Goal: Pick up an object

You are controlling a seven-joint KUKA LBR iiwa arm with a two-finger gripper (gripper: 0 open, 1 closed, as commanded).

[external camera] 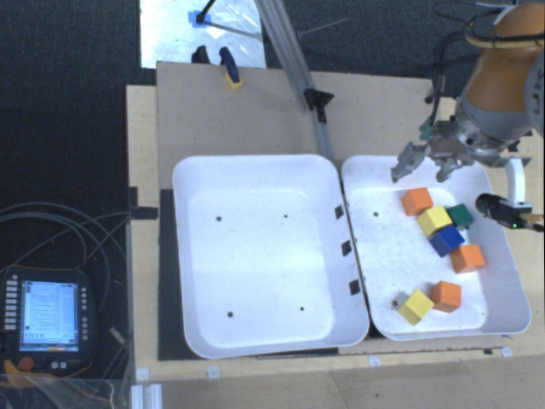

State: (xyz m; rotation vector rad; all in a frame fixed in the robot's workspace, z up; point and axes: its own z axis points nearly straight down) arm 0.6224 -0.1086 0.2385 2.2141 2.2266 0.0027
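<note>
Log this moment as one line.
gripper: open, nothing held | above right bin far edge | nearest: orange cube | pick: not yet

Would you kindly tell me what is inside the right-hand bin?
The right-hand bin holds three orange blocks, two yellow blocks, a blue block and a green block, partly hidden behind the yellow one. The open tool hovers above.

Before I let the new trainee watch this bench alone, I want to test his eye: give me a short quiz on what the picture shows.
1. True or false: every block lies in the right bin.
2. How many orange blocks are there?
3. Which block lies nearest the gripper: A) orange block, B) blue block, C) green block?

Key: 1 true; 2 three; 3 A.
</note>
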